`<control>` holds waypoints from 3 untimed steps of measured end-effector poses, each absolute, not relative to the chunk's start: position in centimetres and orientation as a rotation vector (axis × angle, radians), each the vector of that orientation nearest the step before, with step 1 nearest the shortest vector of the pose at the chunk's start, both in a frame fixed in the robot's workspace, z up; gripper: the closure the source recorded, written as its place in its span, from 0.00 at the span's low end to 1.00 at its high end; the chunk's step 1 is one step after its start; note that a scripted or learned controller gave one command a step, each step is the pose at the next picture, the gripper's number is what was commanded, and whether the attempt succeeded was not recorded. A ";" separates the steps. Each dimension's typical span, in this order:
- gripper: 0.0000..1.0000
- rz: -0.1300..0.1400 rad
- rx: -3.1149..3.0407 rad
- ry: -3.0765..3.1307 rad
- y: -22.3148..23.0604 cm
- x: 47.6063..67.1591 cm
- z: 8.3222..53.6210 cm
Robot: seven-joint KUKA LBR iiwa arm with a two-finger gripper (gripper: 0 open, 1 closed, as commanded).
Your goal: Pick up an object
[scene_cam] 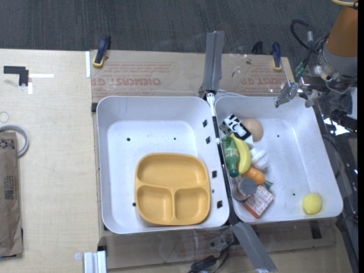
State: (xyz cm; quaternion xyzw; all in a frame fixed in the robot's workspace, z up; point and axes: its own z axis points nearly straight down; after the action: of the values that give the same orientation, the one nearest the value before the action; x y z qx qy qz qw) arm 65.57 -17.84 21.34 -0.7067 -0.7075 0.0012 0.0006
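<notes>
My gripper [296, 94] hangs over the far right corner of the right bin [296, 152], below the arm's orange band [347, 33], with nothing seen in it. A pile lies along that bin's left wall: a black-and-white pack [236, 127], a tan round thing [253, 129], a green bottle [230, 156], a banana [244, 154], a white piece [260, 159], an orange [255, 175], a small can [245, 188] and a red packet [260, 201]. A yellow ball [311, 203] sits alone in the near right corner. The gripper stands well apart from all of them.
The left bin [114, 152] holds a yellow divided plate [172, 188]. A grey post [213, 58] rises between the bins at the back. Cardboard [148, 73] with blue clamps [102, 50] lies behind. A brown bag [10, 192] rests at the bench's left edge.
</notes>
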 end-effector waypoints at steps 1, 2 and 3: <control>1.00 0.007 -2.216 -2.225 -17.9 65.6 22.1; 1.00 0.004 -2.171 -2.267 -22.3 57.9 11.9; 1.00 0.003 -2.289 -2.152 -22.2 65.9 12.5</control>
State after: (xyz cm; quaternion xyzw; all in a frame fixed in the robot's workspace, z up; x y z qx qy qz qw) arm 65.91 -22.17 12.47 -0.7287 -0.6849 0.0010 0.0000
